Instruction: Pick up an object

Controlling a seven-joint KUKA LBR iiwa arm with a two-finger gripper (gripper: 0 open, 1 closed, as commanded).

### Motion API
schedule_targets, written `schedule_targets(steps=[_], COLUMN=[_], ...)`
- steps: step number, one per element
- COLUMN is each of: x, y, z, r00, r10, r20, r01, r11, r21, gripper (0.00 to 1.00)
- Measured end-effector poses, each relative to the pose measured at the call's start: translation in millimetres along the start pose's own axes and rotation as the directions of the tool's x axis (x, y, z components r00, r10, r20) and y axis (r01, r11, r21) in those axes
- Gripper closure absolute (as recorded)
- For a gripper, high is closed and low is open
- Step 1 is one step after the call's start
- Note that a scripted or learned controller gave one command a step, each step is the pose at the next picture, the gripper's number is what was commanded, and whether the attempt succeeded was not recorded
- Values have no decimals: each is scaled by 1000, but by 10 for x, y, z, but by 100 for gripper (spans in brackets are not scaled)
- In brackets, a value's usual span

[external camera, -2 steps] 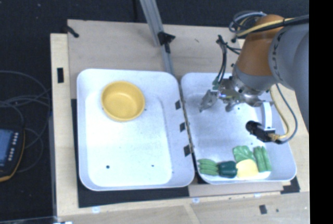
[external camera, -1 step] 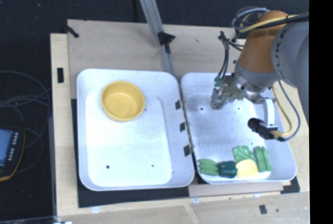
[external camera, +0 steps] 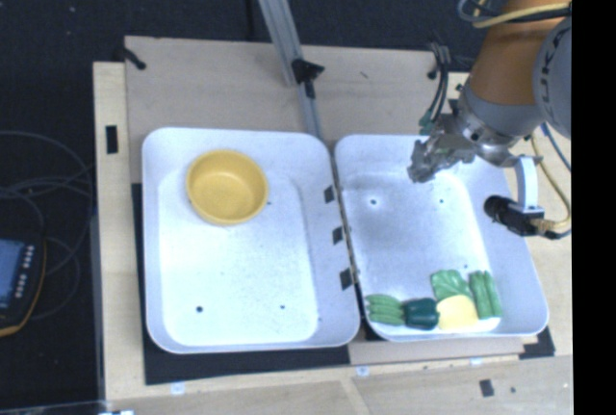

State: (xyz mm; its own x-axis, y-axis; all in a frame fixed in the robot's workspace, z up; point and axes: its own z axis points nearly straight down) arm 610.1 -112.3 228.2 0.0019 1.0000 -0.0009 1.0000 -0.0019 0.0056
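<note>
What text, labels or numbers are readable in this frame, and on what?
None readable.
Handheld pendant at the left edge: lit screen and buttons, too small and blurred to read.
Yellow bowl, both bins and the toys in the right bin: no markings seen.

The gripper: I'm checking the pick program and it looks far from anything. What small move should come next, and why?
Probably move the gripper toward the near end of the right bin. It hangs over the bin's far end, while the green and yellow objects lie clustered along the near edge.
</note>
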Motion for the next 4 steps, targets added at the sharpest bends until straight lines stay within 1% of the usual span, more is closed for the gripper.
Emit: schedule_targets(steps=[1,2,4], x=[-7,544,1525], y=[6,41,385], z=[-291,-178,-138], r00=[1000,1000,1000], r10=[-1,-5,-5], r20=[-1,-1,-2], r01=[1,5,5], r11=[1000,1000,1000], r21=[2,5,6], gripper=[100,100,100])
